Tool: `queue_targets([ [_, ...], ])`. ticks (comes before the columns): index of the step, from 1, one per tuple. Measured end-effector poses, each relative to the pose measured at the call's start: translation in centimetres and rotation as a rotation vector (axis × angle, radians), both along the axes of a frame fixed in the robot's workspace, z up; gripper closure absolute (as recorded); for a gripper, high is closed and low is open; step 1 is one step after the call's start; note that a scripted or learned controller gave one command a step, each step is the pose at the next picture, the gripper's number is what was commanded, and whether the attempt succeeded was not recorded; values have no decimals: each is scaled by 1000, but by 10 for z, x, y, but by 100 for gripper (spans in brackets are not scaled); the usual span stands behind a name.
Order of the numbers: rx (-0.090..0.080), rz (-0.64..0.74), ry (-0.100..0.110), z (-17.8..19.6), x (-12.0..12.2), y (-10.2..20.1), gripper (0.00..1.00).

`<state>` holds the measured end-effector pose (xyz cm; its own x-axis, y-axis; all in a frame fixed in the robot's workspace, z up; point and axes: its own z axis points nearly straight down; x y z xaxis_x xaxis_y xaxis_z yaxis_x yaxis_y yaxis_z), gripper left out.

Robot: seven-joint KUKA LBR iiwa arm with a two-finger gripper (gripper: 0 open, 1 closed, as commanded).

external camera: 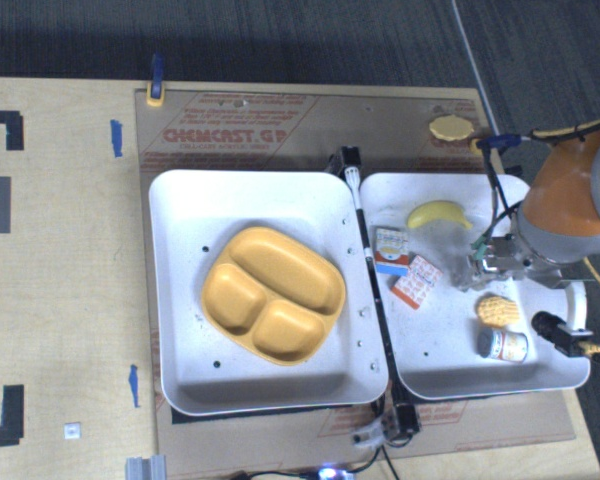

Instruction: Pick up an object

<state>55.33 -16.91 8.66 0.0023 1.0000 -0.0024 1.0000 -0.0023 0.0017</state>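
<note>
The right bin (450,380) holds a yellow banana (440,214), a small white and blue box (390,248), a red and white packet (416,283), a round tan cookie (498,311) and a small can (505,345) lying on its side. My gripper (483,263) hangs low over the right part of this bin. It is just above the cookie and below right of the banana. Nothing shows held in it. The grey arm with its orange band (565,203) reaches in from the right.
The left bin (180,208) holds a yellow three-compartment tray (272,293). A tan disc (452,128) lies on the cardboard behind the right bin. Cables run across the right bin's far right corner.
</note>
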Motion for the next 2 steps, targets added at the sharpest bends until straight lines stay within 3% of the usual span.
queue_targets([
  [1,2,4,-5,0,59,46,100],
  [2,8,2,23,-2,110,-17,100],
])
